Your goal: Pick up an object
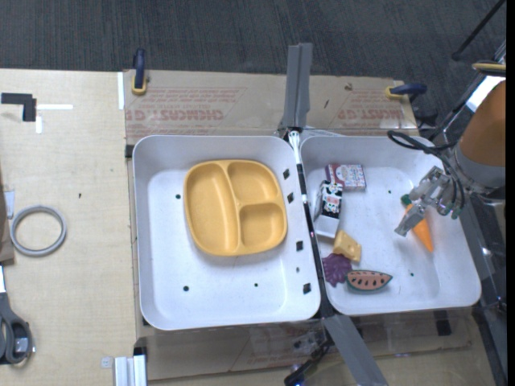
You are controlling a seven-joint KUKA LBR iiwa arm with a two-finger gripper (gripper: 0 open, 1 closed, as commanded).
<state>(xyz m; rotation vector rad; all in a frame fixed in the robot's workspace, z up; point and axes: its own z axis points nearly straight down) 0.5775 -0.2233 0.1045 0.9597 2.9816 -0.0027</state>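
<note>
I log, largest first: left bin (153, 240) with a yellow plate (235, 206); right bin (463, 284) with the arm (487, 135) entering at 3 o'clock. Smaller items: milk carton (331, 199), pink box (348, 175), watermelon slice (368, 281), cheese (348, 245), grapes (335, 268) toward 9 and 7 o'clock. The gripper (420, 209) sits over a carrot (423, 234) at 3 o'clock, fingers seemingly spread, nothing clamped between them; I judge the pick not yet made, closing and lifting remain.
</note>
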